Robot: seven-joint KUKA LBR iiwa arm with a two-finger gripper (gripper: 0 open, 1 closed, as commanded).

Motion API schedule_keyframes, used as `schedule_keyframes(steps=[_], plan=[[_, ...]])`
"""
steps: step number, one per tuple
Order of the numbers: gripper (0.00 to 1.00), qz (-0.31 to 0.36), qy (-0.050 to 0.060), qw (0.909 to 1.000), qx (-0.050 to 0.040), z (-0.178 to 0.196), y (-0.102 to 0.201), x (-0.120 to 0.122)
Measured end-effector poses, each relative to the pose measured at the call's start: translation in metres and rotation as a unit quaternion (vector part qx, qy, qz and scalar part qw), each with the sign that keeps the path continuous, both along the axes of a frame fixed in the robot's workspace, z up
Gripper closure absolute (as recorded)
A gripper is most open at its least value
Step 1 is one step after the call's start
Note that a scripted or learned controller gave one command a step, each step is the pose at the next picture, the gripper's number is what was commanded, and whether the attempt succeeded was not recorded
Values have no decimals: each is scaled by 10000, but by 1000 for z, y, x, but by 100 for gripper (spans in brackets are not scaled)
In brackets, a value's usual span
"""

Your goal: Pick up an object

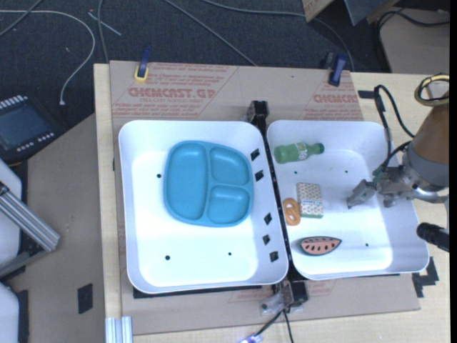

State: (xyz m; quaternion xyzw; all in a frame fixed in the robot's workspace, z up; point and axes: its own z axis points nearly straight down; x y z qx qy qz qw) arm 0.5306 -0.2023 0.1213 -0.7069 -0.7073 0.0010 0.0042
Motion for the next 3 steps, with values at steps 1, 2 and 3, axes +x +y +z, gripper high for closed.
schedule_keyframes(steps=[1, 2, 3], plan=[[100, -2, -44, 10000, -18, 15, -1, 2], [100, 5, -65, 10000, -33, 73, 1, 13], [100, 4, -68, 10000, -34, 124, 1, 14]])
